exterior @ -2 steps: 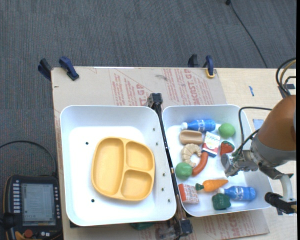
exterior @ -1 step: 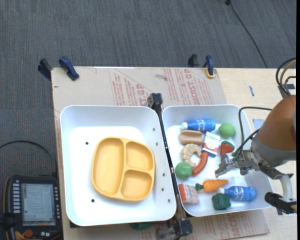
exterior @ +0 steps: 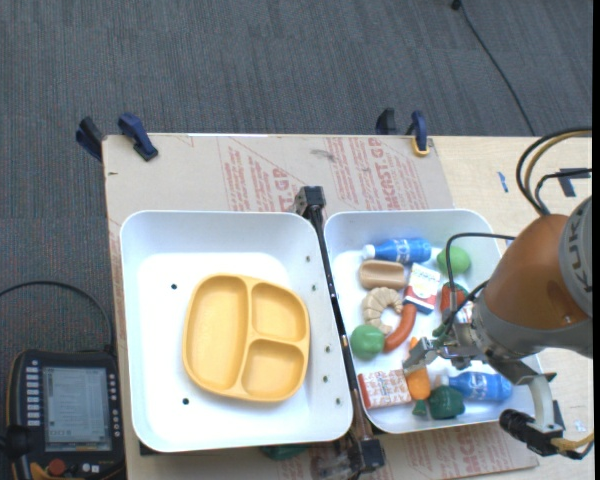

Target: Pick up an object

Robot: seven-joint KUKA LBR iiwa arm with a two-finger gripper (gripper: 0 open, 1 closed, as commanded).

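Glossy white plastic bins [exterior: 140,268], matt yellow plastic tray [exterior: 246,336], rough grey carpet [exterior: 230,58]

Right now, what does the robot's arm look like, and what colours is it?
The big rounded orange-banded grey arm bears dark letters on its grey part. Black cables loop above it. Its small dark metal gripper sits at the end, over the shallow white right bin.
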